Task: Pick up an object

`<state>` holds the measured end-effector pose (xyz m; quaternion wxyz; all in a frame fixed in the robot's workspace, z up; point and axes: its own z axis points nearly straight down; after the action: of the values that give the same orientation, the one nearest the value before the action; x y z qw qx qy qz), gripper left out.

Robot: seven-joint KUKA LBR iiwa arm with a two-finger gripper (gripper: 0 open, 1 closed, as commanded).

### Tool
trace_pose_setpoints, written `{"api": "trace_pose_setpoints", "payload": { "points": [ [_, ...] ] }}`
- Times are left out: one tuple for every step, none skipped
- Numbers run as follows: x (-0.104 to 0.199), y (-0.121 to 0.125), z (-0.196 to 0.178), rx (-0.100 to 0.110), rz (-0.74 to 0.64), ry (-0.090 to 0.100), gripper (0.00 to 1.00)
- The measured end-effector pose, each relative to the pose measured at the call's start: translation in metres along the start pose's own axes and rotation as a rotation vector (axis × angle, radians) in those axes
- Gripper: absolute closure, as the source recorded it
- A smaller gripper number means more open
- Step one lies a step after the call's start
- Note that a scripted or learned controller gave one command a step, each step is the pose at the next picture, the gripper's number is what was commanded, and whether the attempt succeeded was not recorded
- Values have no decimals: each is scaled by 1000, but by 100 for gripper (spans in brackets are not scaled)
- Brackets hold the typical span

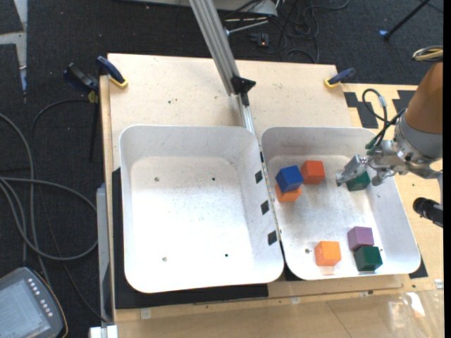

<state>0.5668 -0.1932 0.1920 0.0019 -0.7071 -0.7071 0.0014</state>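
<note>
My gripper hangs over the upper right part of the right bin, at the end of the grey arm with the orange band. A small green block sits between its fingers, partly hidden by them, and the fingers are shut on it. Left of it lie an orange cube and a blue cube resting on another orange block. Near the bin's front are an orange cube, a purple cube and a dark green cube.
The left bin sits beside the right one, sharing a raised middle rim. A slanted metal rail ends at a black clamp above that rim. Cables run behind the arm at the right edge.
</note>
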Motion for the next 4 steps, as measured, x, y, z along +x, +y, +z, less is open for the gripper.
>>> {"api": "trace_pose_setpoints", "payload": {
  "points": [
    [0,-4,64,1,1,1,0],
    [0,-4,98,-4,0,-1,0],
    [0,-3,87,-7,0,-2,100],
    [-8,-7,38,-10,1,-4,100]
  ]
}}
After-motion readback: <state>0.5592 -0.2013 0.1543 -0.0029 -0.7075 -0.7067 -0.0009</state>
